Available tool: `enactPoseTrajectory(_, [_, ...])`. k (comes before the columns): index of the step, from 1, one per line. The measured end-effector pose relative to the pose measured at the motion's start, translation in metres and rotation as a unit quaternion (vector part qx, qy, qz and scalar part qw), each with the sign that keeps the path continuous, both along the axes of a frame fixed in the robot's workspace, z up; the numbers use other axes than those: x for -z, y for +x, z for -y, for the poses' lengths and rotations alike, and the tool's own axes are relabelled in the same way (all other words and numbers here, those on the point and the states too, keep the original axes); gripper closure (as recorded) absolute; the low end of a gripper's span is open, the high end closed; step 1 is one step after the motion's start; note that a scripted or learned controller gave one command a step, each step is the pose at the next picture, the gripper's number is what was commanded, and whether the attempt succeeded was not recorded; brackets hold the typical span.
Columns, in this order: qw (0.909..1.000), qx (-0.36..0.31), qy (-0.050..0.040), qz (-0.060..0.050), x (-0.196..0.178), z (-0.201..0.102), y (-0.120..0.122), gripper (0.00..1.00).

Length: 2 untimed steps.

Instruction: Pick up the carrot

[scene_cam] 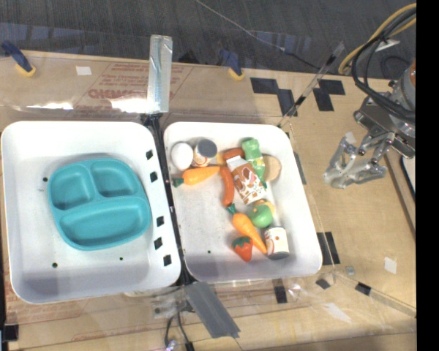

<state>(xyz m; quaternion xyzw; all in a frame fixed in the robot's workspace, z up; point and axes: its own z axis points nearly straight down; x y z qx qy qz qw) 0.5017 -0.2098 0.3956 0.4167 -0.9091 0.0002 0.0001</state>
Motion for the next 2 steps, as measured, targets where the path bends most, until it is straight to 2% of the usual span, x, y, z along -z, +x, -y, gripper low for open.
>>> enactPoseTrajectory(1, [0.9985, -0.055, 0.0013, -0.002, 0.07, -0.001, -0.02, 1.0])
enactPoseTrajectory(2, [0.9939, -0.11, -0.003, 0.004, -0.034, 0.0, -0.024, 1.0])
